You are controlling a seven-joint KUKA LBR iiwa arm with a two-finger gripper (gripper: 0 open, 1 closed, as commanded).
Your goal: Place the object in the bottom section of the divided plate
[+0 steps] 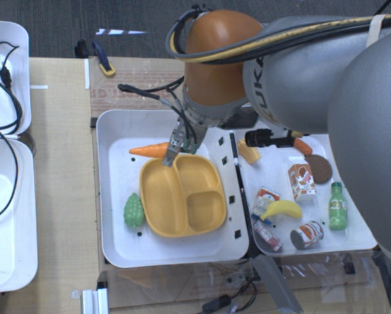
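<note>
A yellow divided plate lies in the left bin, with one long section at its left and two smaller sections at its right. An orange carrot lies just above the plate's upper left rim. My gripper hangs over the plate's top edge, right beside the carrot's thick end. Its fingers point down toward the rim, and I see nothing clearly between them. A green bumpy fruit rests left of the plate.
The right bin holds a banana, a green bottle, a small carton, a can, a brown round piece and a yellow wedge. The arm's grey body covers the upper right.
</note>
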